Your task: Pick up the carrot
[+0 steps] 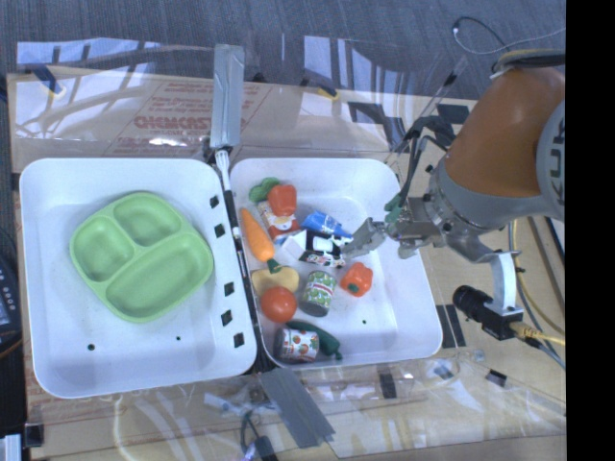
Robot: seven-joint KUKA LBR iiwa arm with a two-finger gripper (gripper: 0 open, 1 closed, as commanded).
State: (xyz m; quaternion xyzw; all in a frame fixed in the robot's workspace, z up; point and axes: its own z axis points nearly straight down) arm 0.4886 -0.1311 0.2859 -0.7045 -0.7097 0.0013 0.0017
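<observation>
Carrot lies at nine o'clock of the end effector, whose grip state I cannot tell; approach along its length, avoiding the tomato.

A single fixed camera sits above the worktop, looking down at a slant; it takes in both white bins side by side at middling range; the arm enters from the frame's right; carpeted floor shows along the top.

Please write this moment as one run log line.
carrot: right bin, left edge, ungrasped | gripper: above bin centre | plate: left bin
</observation>
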